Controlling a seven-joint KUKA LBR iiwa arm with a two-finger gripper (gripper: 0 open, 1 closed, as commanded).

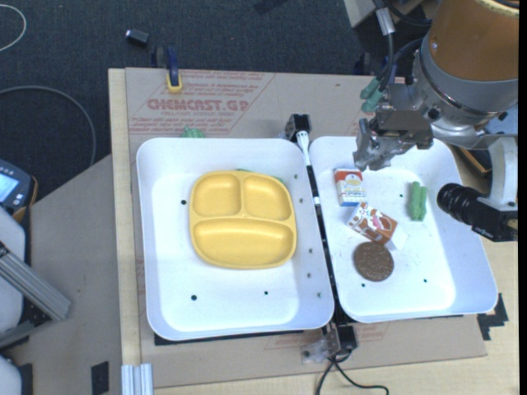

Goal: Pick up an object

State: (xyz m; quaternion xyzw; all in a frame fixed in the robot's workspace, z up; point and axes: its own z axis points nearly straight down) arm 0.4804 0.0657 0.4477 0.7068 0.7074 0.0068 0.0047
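The right bin (445, 290) holds a small red, white and blue carton (350, 187), a crumpled red and white packet (373, 223), a brown round disc (374, 262) and a green piece (417, 202). My gripper (372, 156) hangs over the back left part of that bin, just above and to the right of the carton. I see nothing between its fingers. In the left bin (165, 295) lies a yellow divided plate (243, 219).
A black clamp (298, 126) sits at the back where the two bins meet. A black cylinder (463, 204) juts in over the right bin's right edge. Brown cardboard (206, 97) lies under both bins.
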